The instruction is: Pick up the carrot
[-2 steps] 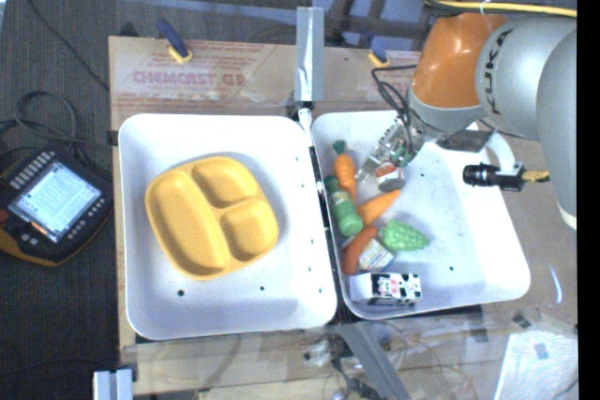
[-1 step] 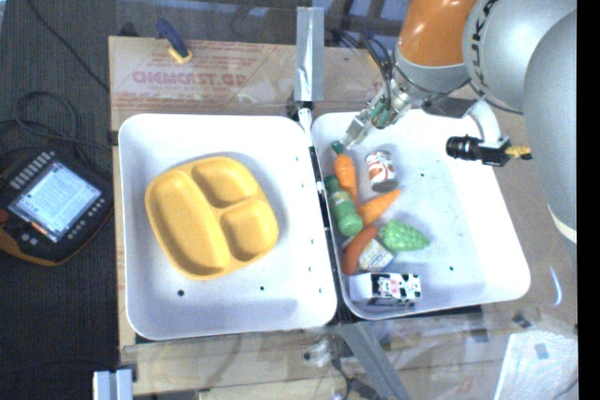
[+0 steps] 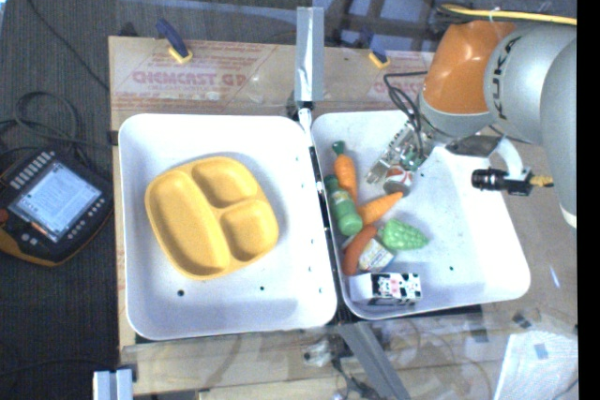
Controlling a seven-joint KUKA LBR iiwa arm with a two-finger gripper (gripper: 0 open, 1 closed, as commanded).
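looking down at the worktop (image 3: 187, 75) from above, left to right. off the worktop's left edge, on the dark floor, a teach pendant (image 3: 49, 206) with a lit screen and an orange rim lies beside a loop of black cable.

left bin (image 3: 150, 295): holds a yellow compartment tray (image 3: 213, 215) with three sections, sitting slightly rotated near the bin's middle.

right bin (image 3: 487, 258): several toy food items cluster along its left half. three orange carrots here. upper carrot (image 3: 346, 174) lies near the left wall with a small dark green piece (image 3: 338, 147) just above it. a green bottle-shaped item (image 3: 342, 209) lies just below it, close to the wall. middle carrot (image 3: 381, 206) lies at a slant just right of the green item, pointed end up-right. lower carrot (image 3: 358, 248) sits beneath it, next to a small pale tag-like item (image 3: 377, 255). a light green dotted item (image 3: 403, 235) sits just right of these. a small black-and-white box (image 3: 395, 287) rests near the bin's front wall.

end effector (image 3: 398, 159): hangs over the upper middle of the right bin, just up-right of the middle carrot's tip, no carrot between its fingers. cannot tell whether the fingers are spread or pressed together; they blur into a red and white object beneath.

arm: grey with orange band (image 3: 464, 75), enters from the right.
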